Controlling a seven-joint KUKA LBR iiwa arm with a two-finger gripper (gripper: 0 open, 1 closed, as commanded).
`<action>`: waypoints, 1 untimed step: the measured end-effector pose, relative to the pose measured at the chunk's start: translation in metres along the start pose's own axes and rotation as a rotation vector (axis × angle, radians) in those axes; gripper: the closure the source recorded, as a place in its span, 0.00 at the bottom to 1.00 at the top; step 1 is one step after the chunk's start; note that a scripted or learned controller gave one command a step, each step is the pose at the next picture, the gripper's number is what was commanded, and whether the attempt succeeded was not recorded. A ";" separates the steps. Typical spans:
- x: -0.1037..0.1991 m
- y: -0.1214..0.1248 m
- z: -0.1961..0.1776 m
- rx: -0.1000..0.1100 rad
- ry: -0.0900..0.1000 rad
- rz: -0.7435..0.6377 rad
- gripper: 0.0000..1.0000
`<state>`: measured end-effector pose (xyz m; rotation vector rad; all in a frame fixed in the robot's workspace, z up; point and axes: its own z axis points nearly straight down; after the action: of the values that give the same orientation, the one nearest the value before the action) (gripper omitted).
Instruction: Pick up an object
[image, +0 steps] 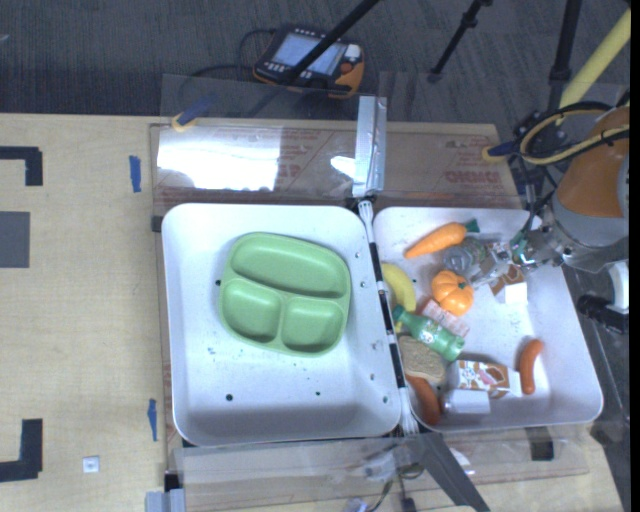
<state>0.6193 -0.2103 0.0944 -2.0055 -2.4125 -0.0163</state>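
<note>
Two white bins are listed: left bin with green divided tray; right bin with toy food. The gripper is poised at its upper right; its closure cannot be told. Carrot, upper middle: judged light, rigid, slippery; best gripped mid-length. Small pumpkin below. Lower items are overlapped, indistinct.
</note>
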 end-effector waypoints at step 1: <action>0.000 0.000 0.000 0.000 0.000 0.000 0.00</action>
<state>0.6193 -0.2103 0.0943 -2.0052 -2.4126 -0.0161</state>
